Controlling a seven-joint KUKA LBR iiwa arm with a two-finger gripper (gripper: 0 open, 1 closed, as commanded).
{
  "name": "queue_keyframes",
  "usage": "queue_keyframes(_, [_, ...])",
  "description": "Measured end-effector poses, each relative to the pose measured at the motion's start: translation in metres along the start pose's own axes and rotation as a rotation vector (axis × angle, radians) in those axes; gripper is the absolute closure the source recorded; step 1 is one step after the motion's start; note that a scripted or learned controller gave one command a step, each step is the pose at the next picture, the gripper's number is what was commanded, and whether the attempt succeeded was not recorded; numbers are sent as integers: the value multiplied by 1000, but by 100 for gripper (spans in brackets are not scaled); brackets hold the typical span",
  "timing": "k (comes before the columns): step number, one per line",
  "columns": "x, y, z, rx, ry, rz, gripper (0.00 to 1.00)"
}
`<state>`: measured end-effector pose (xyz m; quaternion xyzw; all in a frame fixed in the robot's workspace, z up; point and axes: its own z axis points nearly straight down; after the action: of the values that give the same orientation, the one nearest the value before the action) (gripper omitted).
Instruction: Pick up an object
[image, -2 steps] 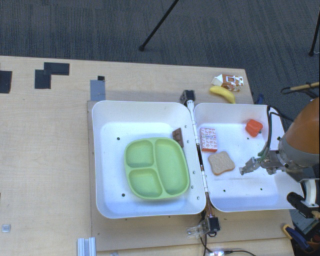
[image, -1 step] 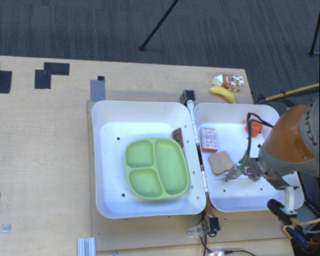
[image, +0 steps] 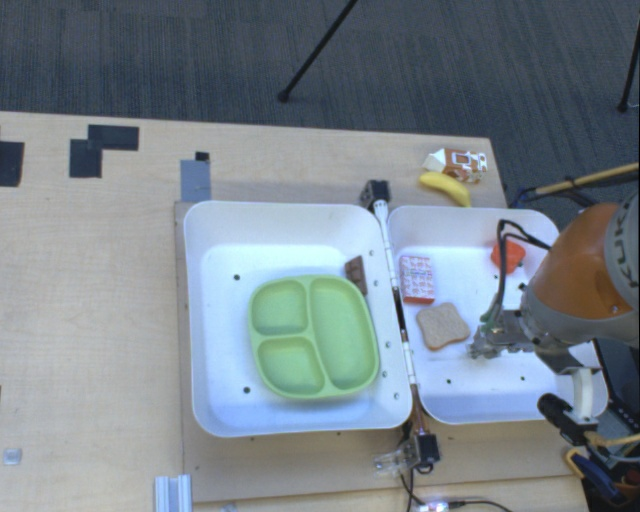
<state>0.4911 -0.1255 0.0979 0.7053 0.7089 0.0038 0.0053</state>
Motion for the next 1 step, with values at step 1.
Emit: queue_keyframes(1, [0,0,0,0,0,0,0])
